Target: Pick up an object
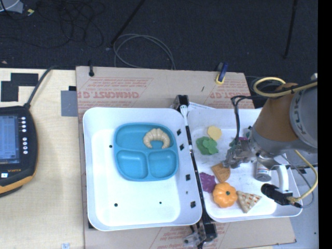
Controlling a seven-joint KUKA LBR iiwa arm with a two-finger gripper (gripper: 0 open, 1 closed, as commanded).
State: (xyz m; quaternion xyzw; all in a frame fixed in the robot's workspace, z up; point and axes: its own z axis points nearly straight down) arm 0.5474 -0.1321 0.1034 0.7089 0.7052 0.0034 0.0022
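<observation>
Nearest you in the right bin (282, 214) lie three toy foods: an orange pumpkin (225, 195), a pizza slice (248, 201) just to its right, and a purple piece (207, 181) touching the pumpkin's left side. A little farther in, a tan cracker-like piece (221, 172) rests just beyond the pumpkin.

Note the hand (234, 154) directly beyond that cracker, low over the middle of the bin; you cannot tell from this angle whether it is open or closed, and no object is visible in its grip. The grey arm with its orange band (273, 119) enters from the right and covers the bin's right part. Left of the hand sits a green leafy piece (207, 146), and farther still a yellow piece (214, 133).

In the left bin (98, 191), a blue divided tray (139, 162) carries a croissant (157, 137) in its far compartment.

Beyond both bins, cardboard (124, 90) covers the desk, and a teach pendant (13, 144) lies at far left.

Judge the task as not yet accomplished: every object rests on a bin floor. What is left is a secure grip, probably on the cracker or the green piece, and the lift.
</observation>
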